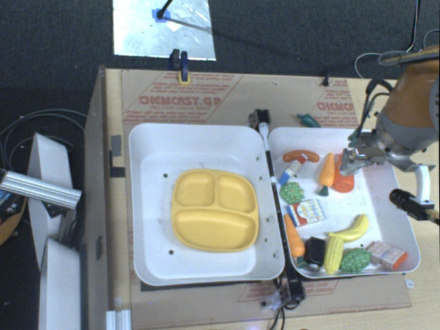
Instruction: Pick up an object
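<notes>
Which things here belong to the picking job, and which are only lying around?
Job: gripper; right bin and its toys: carrot, hot dog, banana, corn, broccoli.

Lying about: yellow tray in the left bin, green screwdriver, clamp, foil sheet.

tray in left bin, toys in right bin

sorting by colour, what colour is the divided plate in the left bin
Yellow; the divided plate shows clearly in the camera view.
</notes>
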`<state>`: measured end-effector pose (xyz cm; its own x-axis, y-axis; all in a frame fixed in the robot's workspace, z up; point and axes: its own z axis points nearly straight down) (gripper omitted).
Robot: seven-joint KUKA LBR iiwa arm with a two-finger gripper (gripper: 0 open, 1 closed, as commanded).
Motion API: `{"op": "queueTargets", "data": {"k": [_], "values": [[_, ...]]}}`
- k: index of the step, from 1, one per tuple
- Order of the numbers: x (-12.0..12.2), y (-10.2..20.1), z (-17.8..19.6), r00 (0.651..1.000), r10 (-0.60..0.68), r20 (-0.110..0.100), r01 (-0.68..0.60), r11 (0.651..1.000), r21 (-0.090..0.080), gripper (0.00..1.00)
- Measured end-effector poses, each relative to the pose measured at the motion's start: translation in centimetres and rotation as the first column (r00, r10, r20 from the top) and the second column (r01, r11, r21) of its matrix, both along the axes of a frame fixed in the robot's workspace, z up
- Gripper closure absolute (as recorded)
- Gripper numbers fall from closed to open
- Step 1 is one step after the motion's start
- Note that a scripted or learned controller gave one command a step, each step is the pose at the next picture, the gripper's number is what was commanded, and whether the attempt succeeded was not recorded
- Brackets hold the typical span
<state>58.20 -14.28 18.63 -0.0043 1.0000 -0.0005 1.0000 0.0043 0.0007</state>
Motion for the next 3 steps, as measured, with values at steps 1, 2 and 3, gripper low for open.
{"op": "queueTargets", "data": {"k": [1,2,3], "values": [[3.5,-0.7,-7.3,1.000,-0.002,0.009,0.002,1.000,-0.003,1.00],[-0.8,-4.4,-10.2,1.000,-0.003,0.000,0.003,1.000,-0.001,1.00],[-0.7,-4.4,-9.1,1.000,0.000,0.003,0.000,1.000,-0.001,1.00]]}}
